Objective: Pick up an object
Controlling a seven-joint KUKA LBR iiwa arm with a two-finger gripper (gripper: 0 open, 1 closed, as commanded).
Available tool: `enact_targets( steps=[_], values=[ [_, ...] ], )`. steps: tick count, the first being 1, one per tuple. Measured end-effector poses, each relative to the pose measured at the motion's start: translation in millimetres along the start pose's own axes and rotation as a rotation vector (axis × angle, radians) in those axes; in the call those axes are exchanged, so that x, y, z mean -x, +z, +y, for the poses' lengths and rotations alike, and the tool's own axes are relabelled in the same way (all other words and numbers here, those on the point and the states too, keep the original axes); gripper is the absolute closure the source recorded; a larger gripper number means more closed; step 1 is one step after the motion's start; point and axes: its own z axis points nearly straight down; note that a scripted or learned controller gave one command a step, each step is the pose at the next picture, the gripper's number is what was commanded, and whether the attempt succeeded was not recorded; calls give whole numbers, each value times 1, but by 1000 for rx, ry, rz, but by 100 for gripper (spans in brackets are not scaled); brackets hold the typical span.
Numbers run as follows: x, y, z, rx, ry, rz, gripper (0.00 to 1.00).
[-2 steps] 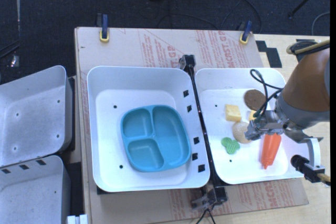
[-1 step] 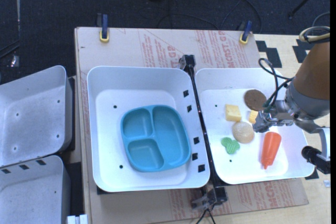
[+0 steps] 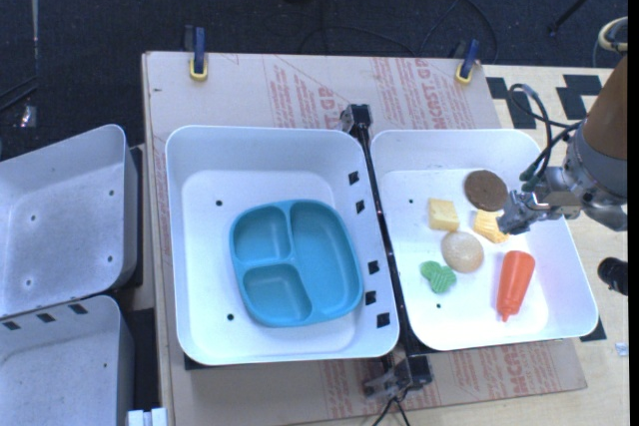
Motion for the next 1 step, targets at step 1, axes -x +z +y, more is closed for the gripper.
enact_targets(
  steps=[1],
  values=[
    [-51,15,9,-8,-4,4,100]
  ],
)
